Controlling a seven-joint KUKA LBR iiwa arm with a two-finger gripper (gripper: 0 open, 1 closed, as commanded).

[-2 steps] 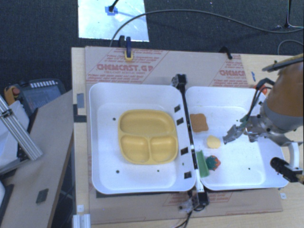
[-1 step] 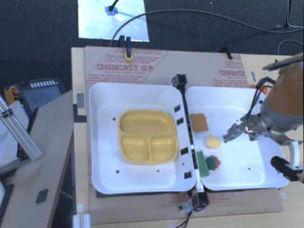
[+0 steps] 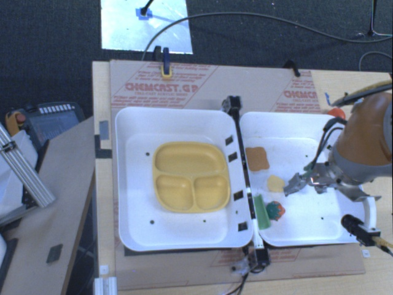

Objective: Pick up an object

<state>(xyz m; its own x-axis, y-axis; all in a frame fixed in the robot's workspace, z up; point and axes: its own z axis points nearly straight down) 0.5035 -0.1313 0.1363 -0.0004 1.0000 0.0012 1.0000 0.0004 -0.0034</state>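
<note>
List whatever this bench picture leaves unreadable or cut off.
- Claw: small and blurred in the camera view, so its grip state can't be read.
- Arm: cut off by the right edge.
- Red and green item: too small to identify.
- Right bin: partly covered by the arm.

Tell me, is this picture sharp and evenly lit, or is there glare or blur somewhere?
In the camera view, the white bins look bright and nearly washed out, the shiny sheet at the top glares, the yellow tray is fairly sharp with soft shadows, and the arm and gripper look slightly soft.
</note>
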